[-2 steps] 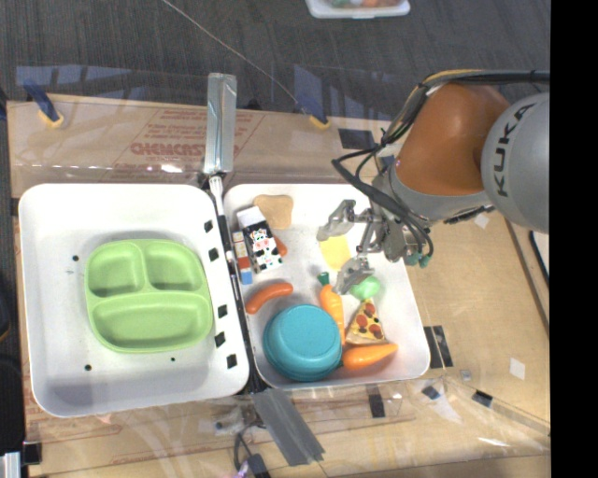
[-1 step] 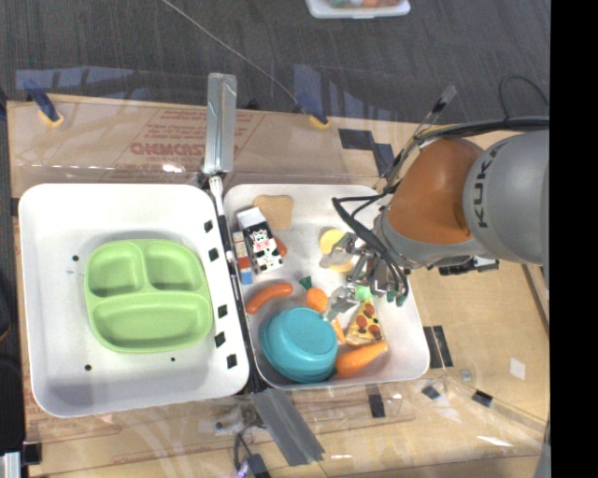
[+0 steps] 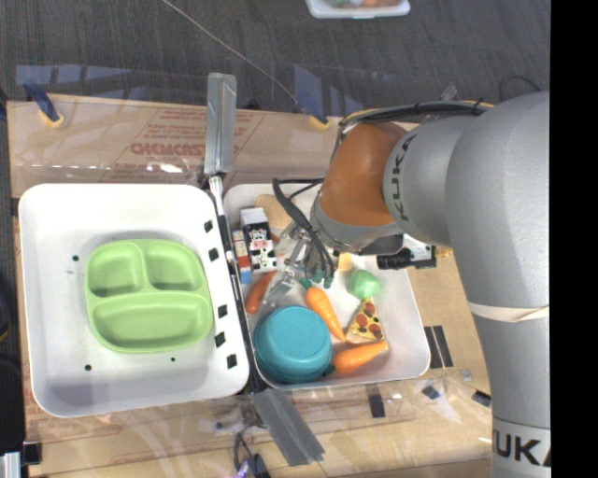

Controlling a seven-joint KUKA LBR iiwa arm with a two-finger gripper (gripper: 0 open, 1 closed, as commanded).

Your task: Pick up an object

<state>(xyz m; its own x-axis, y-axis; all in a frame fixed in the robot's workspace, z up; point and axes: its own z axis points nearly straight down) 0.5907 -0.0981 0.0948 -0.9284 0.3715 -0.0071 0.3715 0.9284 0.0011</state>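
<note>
The grey arm with its orange band (image 3: 448, 187) covers the right white bin's (image 3: 411, 327) far corner. A white tray of food (image 3: 359, 7) is cut off by the top edge. Small items beside the milk-carton toy (image 3: 254, 233) are too cluttered to identify.

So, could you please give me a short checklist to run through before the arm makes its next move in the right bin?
1. Gripper is over the right bin, above the toys: ok.
2. A toy is visibly between the fingers: cannot tell; the wrist hides much of them.
3. Targets within reach: ok; an orange carrot, a pizza slice and a teal bowl lie just below the gripper.
4. Room to close around one toy alone: not ok; the carrot touches the bowl and the toys are crowded.
5. Left bin has space for a drop: ok; it holds a green divided plate with bare floor around it.
</note>
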